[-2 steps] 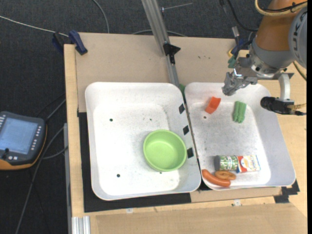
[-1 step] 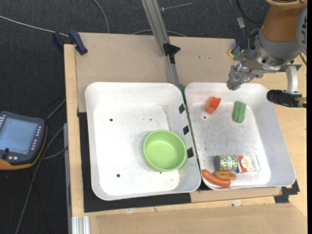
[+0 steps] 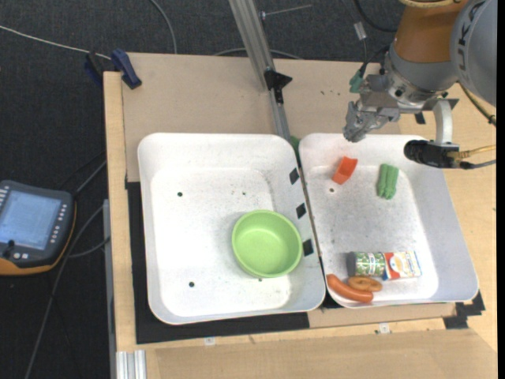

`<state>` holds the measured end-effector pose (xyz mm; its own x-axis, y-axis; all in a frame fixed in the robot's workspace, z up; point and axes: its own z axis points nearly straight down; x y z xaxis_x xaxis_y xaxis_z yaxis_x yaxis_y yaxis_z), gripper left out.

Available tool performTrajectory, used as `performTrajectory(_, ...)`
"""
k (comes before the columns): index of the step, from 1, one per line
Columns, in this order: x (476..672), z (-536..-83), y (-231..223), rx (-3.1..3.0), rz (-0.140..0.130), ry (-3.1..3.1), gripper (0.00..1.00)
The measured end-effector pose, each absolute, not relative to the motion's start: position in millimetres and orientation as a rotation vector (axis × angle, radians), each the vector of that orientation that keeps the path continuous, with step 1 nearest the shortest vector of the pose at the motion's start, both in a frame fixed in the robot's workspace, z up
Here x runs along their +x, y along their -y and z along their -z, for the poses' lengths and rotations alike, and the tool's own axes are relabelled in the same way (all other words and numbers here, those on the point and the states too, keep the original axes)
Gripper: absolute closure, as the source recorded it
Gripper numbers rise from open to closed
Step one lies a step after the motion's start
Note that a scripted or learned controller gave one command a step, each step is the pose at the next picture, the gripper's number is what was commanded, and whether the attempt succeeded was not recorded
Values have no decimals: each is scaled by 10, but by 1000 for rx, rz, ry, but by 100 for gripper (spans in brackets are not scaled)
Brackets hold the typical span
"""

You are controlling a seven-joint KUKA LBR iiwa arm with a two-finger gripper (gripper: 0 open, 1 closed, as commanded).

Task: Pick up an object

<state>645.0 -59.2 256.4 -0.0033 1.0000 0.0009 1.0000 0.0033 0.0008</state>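
Observation:
My gripper (image 3: pixel 357 130) hangs over the far edge of the right bin (image 3: pixel 446 219), just above and slightly right of a small orange block (image 3: pixel 344 170). Nothing shows between its fingers. A green ridged piece (image 3: pixel 387 181) lies to the right of the block. Near the bin's front sit a small carton with a green and red label (image 3: pixel 384 265) and a red sausage-shaped toy (image 3: pixel 349 288). In the left bin (image 3: pixel 170 235), a lime green bowl (image 3: pixel 267 244) rests toward its front right.
A slanted metal pole (image 3: pixel 256 38) rises behind the gap between the two bins. A black fitting (image 3: pixel 430 151) juts out on the arm's right. A handheld pendant (image 3: pixel 31 223) lies off the bench at the left.

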Motion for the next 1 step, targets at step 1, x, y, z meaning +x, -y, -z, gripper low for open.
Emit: performTrajectory(1,6524,-2615,41,-2216,3,2226,100)
